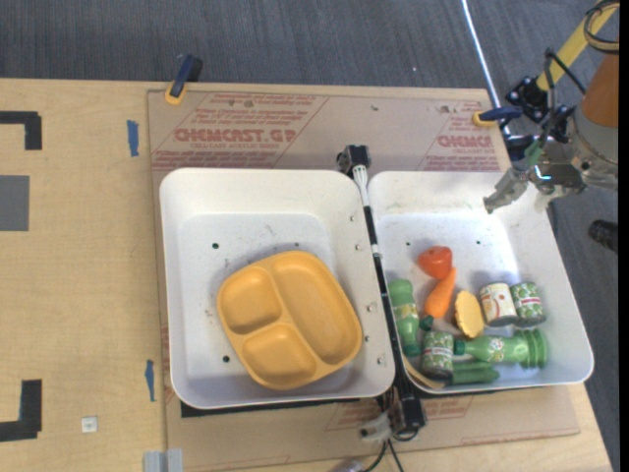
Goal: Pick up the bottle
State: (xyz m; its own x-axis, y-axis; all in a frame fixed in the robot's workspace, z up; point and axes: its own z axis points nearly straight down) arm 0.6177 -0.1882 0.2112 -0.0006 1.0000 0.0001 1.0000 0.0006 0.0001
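A green bottle [499, 350] lies on its side near the front wall of the right bin [462, 209]. A second green bottle-like piece [403, 313] lies along that bin's left wall. My gripper [501, 193] hangs over the bin's back right corner, well behind the bottles and apart from them. Nothing shows in its grasp.
The right bin also holds an orange carrot [441, 294], a red-orange piece [435, 260], a yellow slice [468, 315] and two small cans [499, 303]. A yellow divided plate [287, 319] lies in the left bin [197, 205]. Clamps [182, 75] hold the board at the back.
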